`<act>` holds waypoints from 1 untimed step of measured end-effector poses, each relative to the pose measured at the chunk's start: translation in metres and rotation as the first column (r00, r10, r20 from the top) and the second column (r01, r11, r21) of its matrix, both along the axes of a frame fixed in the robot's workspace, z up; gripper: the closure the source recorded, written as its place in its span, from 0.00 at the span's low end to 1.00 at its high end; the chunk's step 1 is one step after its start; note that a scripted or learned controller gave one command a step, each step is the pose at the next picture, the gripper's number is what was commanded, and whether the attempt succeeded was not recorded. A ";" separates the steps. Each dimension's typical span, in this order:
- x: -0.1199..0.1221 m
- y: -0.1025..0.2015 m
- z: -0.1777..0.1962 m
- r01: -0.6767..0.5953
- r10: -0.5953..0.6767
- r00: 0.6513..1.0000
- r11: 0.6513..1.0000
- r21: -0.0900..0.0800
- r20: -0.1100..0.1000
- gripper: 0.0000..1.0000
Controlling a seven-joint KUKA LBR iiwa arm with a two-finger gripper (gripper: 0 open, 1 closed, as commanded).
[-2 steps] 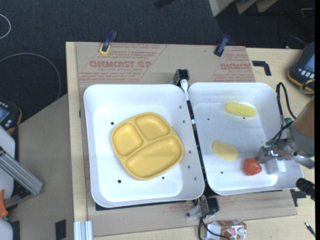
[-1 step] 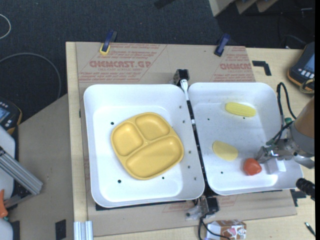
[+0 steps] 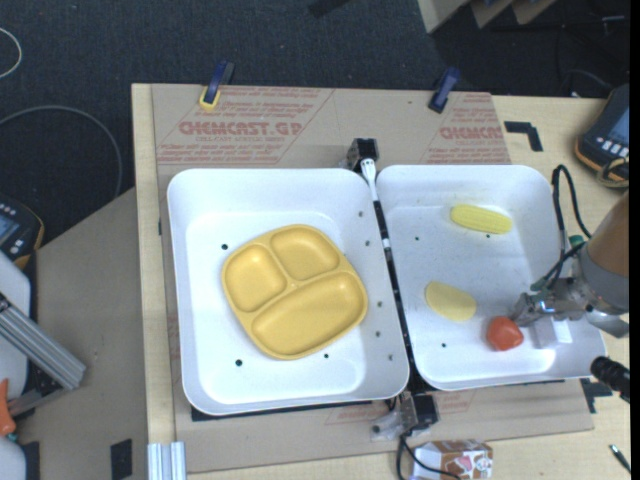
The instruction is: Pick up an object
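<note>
A: Looking down at the slant, what takes up the most room?

B: The bench (image 3: 300, 118), a tan board with red lettering printed across its far part. On it sit two shallow white bins side by side, their inner rims touching along the middle.

A: And inside them?

B: The left bin (image 3: 195, 268) holds a yellow divided plate (image 3: 293, 290) with three compartments, lying flat near the bin's centre and turned at an angle. The right bin (image 3: 420, 298) holds three small things.

A: Where is the arm?

B: The arm (image 3: 612, 268) comes in from the right, low over the right bin's near right corner. Its gripper (image 3: 535, 313) is down inside that bin.

A: Is it holding something?

B: I cannot tell. The metal tip is just beside a small red-orange object (image 3: 504, 334), perhaps touching it, but the picture does not show whether the claw is wide, narrow or closed on anything. The red-orange object looks to be resting on the bin floor, near the front right.

A: The other two pieces?

B: A yellow corn-like piece (image 3: 481, 218) lies toward the far side of the right bin, well apart from the gripper. A smaller pale yellow lump (image 3: 450, 301) lies near the bin's middle, just left of the red-orange object and not touching it.

A: Anything smaller?

B: Two clamps on the board's far edge, a yellow-tipped clamp (image 3: 213, 88) on the left and a blue clamp (image 3: 443, 90) on the right.
</note>
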State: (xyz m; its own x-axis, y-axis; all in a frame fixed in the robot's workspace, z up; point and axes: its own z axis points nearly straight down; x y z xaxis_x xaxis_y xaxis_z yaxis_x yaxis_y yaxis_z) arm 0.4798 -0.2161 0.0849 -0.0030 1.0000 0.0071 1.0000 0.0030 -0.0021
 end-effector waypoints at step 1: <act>0.000 0.000 0.000 0.001 -0.001 1.000 1.000 -0.001 0.000 1.00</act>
State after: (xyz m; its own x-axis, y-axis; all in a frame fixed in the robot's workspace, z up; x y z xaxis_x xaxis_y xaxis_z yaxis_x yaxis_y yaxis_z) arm 0.4797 -0.2157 0.0849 -0.0021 1.0000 0.0064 1.0000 0.0021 -0.0016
